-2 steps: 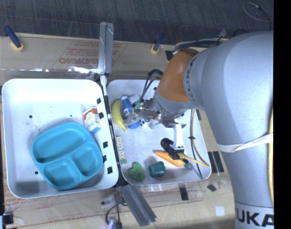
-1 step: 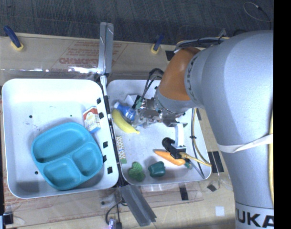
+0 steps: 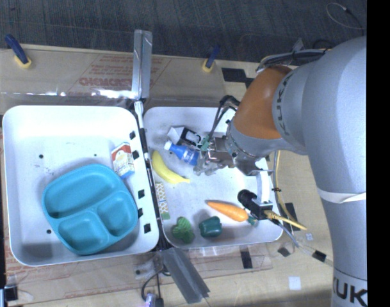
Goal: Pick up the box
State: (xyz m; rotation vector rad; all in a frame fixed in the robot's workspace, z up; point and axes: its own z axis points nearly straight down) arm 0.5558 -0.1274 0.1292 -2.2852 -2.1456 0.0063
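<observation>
The box [image 3: 123, 160] is a small white and red carton. It lies in the left bin [image 3: 28, 126] near its right wall, touching the upper right corner of a blue divided tray [image 3: 89, 208]. My gripper [image 3: 206, 157] hangs over the right bin [image 3: 201, 117], well to the right of the box and across the wall between the bins. It is right beside a blue and white bottle [image 3: 182, 152], and I cannot see whether it touches the bottle.
In the right bin a banana [image 3: 167, 169] lies left of the gripper. A carrot [image 3: 228, 211], a green pepper [image 3: 210, 226] and a broccoli piece [image 3: 182, 229] sit along the bin's front. A white item [image 3: 180, 133] lies behind the bottle.
</observation>
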